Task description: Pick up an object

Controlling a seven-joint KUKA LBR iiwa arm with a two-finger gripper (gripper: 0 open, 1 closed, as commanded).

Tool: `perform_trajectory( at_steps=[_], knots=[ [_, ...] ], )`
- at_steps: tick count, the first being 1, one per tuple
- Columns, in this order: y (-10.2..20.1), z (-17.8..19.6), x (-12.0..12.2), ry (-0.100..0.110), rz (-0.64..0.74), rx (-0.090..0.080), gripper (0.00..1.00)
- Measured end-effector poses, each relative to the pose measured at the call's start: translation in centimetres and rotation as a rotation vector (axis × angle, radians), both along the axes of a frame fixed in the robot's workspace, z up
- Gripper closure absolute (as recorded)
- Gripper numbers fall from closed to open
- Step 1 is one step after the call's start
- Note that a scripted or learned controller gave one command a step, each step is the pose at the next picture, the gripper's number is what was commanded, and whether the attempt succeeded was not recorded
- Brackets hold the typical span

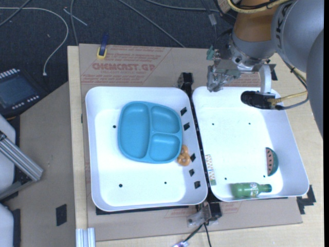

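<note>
Robotics lab, loose cables [77,9], cardboard-topped bench [133,60], white bins [97,153]

Single fixed camera above the bench, angled down, both white bins [97,138] in frame

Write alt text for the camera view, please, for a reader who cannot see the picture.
A grey robot arm reaches in from the right, its gripper hanging above the far edge of the right bin, which holds a green bottle and a watermelon slice. The left bin holds a blue divided plate with a small brown object beside it.
</note>
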State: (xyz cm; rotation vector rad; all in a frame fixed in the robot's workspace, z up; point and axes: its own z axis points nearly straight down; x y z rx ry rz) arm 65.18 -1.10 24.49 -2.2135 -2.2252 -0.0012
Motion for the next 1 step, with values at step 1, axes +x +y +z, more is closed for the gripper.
perform_trajectory(
  at_steps=[1],
  knots=[
    [6.41, -0.09, -0.64, 0.001, 0.002, 0.0, 1.0]
  ],
)
